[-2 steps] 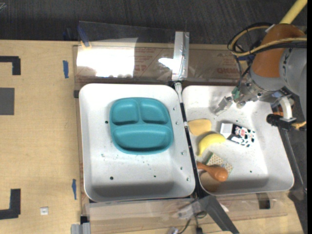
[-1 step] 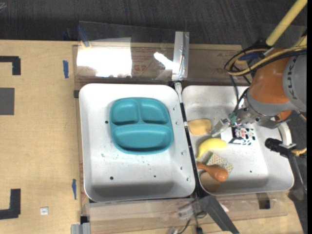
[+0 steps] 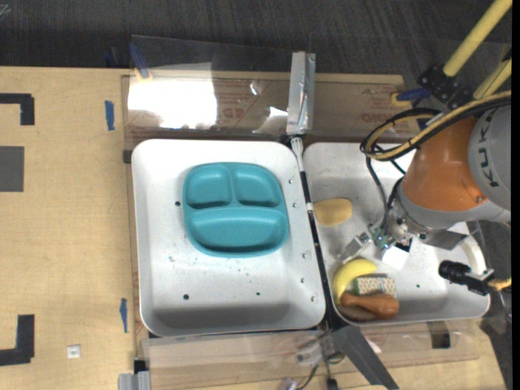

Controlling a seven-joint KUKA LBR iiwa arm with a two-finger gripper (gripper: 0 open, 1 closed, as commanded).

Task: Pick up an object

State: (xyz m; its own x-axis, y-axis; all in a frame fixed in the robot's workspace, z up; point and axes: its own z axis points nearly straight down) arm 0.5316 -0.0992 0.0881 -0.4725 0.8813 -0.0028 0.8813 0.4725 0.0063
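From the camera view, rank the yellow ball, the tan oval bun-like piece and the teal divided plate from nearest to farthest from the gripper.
1. Yellow ball, in the right bin, just below-left of the gripper.
2. Tan oval bun-like piece, same bin, up-left, slightly farther.
3. Teal divided plate, in the left bin, clearly farthest.

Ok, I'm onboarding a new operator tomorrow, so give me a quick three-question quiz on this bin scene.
1. True or false: the teal divided plate lies in the left bin.
2. Which bin is the gripper over? A) left B) right
3. Fill in: the tan rounded piece lies ___ from the yellow item in the right bin.

Key: 1 true; 2 B; 3 apart.
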